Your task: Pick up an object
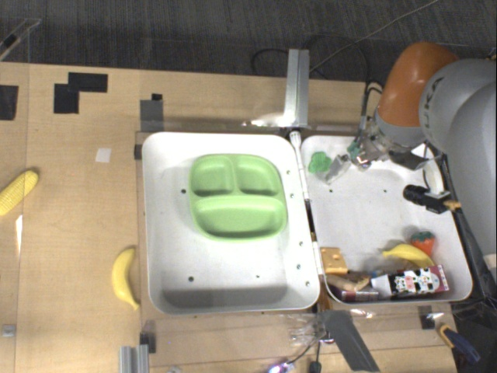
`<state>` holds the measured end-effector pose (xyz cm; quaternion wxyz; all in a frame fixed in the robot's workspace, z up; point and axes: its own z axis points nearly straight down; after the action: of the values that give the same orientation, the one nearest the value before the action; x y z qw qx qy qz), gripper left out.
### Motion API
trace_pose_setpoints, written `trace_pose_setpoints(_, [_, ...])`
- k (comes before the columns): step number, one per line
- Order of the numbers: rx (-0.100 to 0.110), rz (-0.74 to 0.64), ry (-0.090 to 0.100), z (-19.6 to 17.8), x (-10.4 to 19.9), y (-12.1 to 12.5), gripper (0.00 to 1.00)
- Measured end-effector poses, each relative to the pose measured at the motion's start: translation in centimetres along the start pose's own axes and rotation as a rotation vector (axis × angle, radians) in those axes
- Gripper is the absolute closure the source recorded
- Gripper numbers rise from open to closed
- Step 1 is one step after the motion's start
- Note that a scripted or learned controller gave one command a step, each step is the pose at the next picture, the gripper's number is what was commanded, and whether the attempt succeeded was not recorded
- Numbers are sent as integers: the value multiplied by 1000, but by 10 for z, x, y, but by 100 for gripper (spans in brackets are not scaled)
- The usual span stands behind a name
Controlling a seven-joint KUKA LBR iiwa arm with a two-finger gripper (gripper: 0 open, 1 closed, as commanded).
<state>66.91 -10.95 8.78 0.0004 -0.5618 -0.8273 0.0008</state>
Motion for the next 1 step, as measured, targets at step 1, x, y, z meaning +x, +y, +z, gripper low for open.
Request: trace_pose_setpoints(1, [-11,-6,-4,-13,1,4,100])
